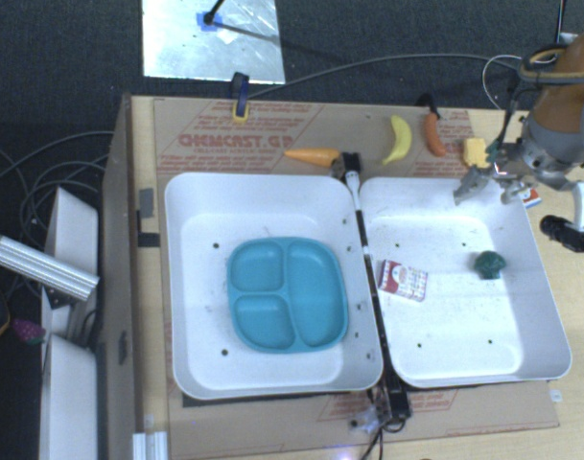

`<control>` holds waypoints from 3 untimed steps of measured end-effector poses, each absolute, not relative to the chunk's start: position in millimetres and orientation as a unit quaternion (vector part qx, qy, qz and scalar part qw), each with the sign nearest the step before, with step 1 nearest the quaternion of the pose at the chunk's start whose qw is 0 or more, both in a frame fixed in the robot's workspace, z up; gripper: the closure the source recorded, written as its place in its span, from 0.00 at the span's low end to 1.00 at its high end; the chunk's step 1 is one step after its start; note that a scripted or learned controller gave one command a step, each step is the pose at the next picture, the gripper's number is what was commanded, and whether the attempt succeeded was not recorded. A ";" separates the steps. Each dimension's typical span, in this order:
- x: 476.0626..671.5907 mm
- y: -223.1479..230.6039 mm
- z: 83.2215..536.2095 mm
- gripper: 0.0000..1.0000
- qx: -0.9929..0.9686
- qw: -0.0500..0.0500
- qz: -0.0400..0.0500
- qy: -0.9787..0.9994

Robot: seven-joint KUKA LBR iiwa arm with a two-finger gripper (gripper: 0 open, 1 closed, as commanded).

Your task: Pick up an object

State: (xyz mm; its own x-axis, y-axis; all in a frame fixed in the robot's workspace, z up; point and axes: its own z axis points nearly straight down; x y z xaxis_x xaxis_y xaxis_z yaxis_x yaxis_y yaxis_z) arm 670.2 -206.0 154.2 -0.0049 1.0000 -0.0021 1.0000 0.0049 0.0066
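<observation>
White bins, nothing lifted: the pick is not yet made

White plastic forms both shallow bins on the bench. In the left bin (191,209) a blue divided plate (288,293) is seen lying flat near the middle. In the right bin (522,353) two loose things are found: a small red-and-white carton (403,281), lying close to the wall shared by the bins, and a dark green lump (490,264), set toward the bin's right side and well apart from the carton. Either could be taken as the object to be picked; which one is meant cannot be told.

The gripper (487,187) is seen above the far right corner of the right bin, below the grey wrist with its orange band. Its two fingers are spread apart, one tip pointing toward the bin's back wall, the other lying nearer the right rim, and nothing is held between them. The green lump is the nearer candidate, yet it lies clear of the fingers and is not touched.

Beyond the bins, on the cardboard, a banana (399,139), a carrot (314,156), a small sausage-like piece (433,134) and a yellow block (476,150) are laid out; none is being handled.

By this evidence, no part of the task has been completed. A descent over a chosen thing, a closing of the fingers on it, and a lift are all judged to be left.
</observation>
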 end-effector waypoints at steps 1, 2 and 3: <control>636.6 -206.2 82.9 0.00 0.707 -0.001 0.000 0.708; 601.3 -206.8 123.3 0.00 0.707 0.001 0.000 0.708; 592.8 -206.2 84.0 0.00 0.707 0.000 0.000 0.708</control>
State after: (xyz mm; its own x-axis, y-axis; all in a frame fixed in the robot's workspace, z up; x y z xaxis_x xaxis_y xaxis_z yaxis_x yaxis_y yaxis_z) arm 592.8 -206.2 84.0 -0.0012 1.0000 -0.0002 1.0000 0.0012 0.0003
